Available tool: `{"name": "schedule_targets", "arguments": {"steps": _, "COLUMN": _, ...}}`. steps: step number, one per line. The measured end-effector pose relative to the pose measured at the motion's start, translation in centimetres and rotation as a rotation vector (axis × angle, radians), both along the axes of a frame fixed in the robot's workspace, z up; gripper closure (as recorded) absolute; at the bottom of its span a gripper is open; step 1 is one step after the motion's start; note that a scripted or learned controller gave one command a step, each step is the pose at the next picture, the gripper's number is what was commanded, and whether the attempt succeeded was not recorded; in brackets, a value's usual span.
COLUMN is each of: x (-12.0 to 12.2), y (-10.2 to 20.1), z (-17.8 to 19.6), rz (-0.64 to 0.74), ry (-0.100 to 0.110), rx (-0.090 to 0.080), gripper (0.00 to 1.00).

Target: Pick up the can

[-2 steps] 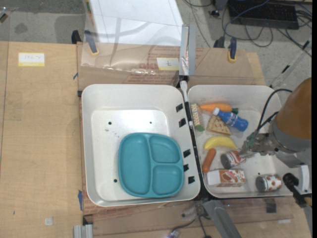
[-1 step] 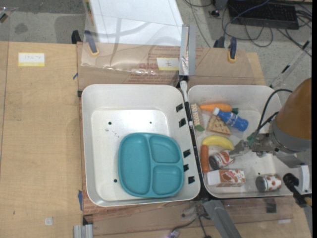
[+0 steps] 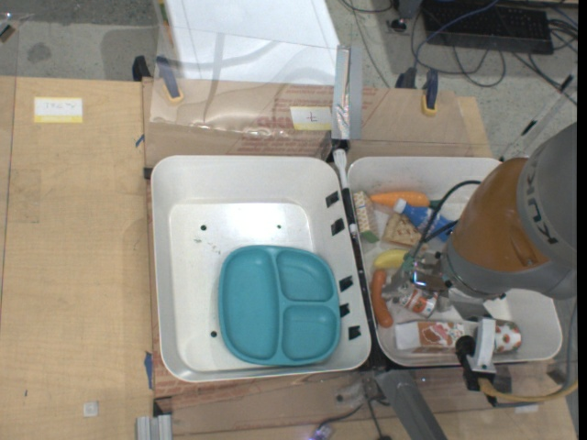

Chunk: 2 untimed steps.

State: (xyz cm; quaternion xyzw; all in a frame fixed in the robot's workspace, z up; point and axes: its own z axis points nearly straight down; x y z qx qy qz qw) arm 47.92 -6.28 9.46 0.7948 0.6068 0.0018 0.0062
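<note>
A white can with red markings (image 3: 503, 337) lies on its side near the front right corner of the right bin (image 3: 545, 339). My gripper (image 3: 412, 286) reaches down into the middle of that bin, to the left of the can and apart from it. It hovers over a clutter of small items. The grey arm with its orange band (image 3: 495, 232) hides much of the bin's right half.
The right bin also holds a carrot (image 3: 400, 197), a blue bottle (image 3: 419, 215), a cracker packet (image 3: 401, 231), a banana (image 3: 389, 258), a sausage (image 3: 380, 299) and a flat white box (image 3: 431, 335). A teal divided plate (image 3: 278, 305) lies in the left bin (image 3: 174, 246).
</note>
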Motion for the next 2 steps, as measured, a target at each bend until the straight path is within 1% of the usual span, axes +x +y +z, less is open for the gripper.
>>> {"name": "schedule_targets", "arguments": {"steps": 1, "x": 0.0, "y": -0.2, "z": 1.0, "rz": -0.006, "ry": 0.000, "rx": 0.004, "gripper": 1.00}}
{"name": "schedule_targets", "arguments": {"steps": 2, "x": -0.2, "y": 10.4, "z": 13.7, "rz": -0.023, "ry": 0.010, "rx": 0.008, "gripper": 1.00}}
